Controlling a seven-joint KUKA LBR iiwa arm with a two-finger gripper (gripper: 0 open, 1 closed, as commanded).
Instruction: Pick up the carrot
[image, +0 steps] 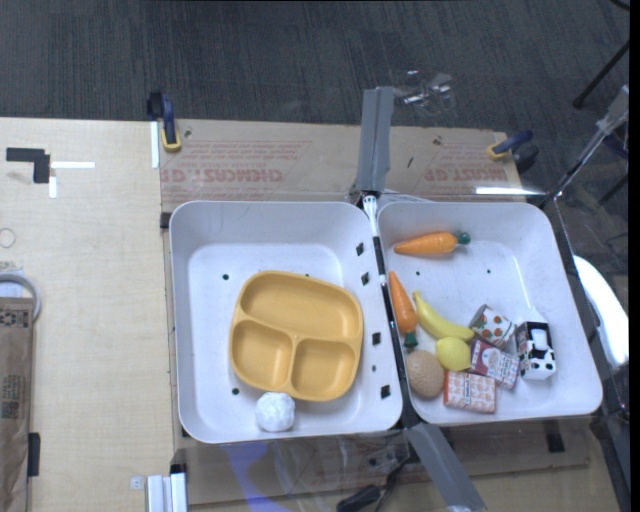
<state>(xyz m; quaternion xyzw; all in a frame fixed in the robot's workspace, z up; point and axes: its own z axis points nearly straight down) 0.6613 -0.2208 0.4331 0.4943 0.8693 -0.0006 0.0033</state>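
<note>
Camera view: carrot (430, 243) lying at right bin (556, 262) far end; end effector state cannot tell.

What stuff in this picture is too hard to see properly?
- Words on the little cartons in the right bin: too small to read in the camera view.
- The brown bag: cut off by the left edge.
- The second carrot: lies along the bin's left wall, its leafy end tucked beside the banana.
- The white ball: too blurry to name.
</note>
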